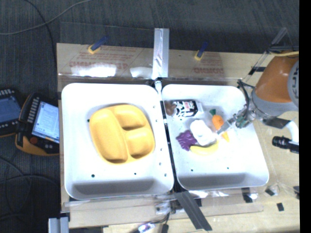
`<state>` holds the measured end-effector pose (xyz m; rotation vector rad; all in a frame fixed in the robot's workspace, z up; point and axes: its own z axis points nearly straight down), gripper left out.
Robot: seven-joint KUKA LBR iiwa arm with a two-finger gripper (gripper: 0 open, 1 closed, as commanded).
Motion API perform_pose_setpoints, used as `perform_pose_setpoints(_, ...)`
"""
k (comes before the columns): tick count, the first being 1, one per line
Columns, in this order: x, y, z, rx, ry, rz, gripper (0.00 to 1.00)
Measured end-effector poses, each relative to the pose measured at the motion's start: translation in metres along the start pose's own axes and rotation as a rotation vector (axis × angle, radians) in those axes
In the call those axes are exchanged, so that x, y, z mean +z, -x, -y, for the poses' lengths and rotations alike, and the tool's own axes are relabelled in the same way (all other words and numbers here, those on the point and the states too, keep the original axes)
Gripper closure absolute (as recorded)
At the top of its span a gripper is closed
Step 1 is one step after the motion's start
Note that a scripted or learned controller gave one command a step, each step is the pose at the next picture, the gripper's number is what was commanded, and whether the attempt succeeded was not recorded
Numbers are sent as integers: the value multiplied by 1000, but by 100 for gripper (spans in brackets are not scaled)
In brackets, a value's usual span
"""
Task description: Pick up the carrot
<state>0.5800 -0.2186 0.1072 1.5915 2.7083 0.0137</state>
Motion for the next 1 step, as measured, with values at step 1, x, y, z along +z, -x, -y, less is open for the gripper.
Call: perform_pose_setpoints(1, -96, -26, -17, -31, -5, 4, 100)
